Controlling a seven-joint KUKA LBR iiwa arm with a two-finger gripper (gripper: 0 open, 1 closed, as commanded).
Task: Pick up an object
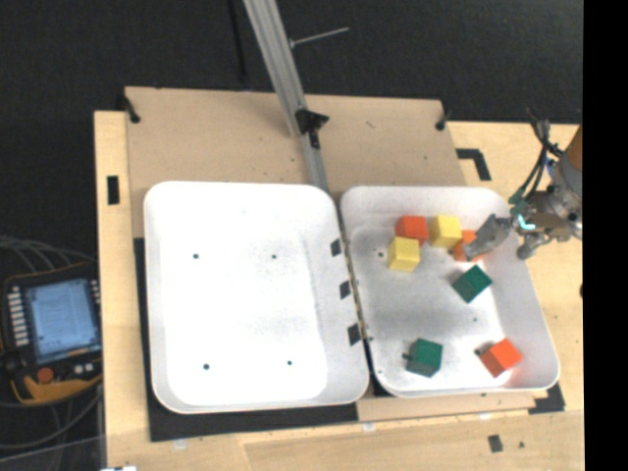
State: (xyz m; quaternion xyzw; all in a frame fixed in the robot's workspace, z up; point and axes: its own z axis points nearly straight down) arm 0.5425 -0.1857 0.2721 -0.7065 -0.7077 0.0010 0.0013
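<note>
Hanging over the right white plastic bin, the grey two-finger gripper is spread wide and holds nothing. A small orange block peeks out just beside its nearer finger (partly hidden). It should drop straight down, then squeeze slowly.

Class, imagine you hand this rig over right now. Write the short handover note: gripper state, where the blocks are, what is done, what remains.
Gripper: at the right bin's upper right edge, fingers spread, nothing between them.
Blocks, all in the right bin: orange block, two yellow blocks, two green blocks, orange block near the lower right corner; a small orange piece beside the near finger.
Done: no pick yet.
Left: close on one block and lift.
</note>
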